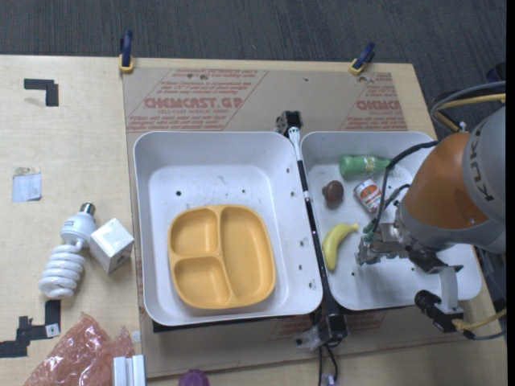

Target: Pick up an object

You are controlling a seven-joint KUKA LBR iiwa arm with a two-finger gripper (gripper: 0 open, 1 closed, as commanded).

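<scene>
Camera view: banana [338, 244] just beside gripper [372, 252], bottle [363, 165] beyond.

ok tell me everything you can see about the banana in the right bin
The banana is small, yellow and curved, smooth-skinned, possibly plastic. It lies flat on the white floor of the right bin, near that bin's left wall, running from upper right down to lower left with a slightly darker tip at its upper end. Nothing touches it; the hand sits just to its right, apart from it.

Bench [72, 159]: bore two white bins [153, 215], side by side; spiral bulb [64, 262] and small white box [112, 244] lay left.
</scene>
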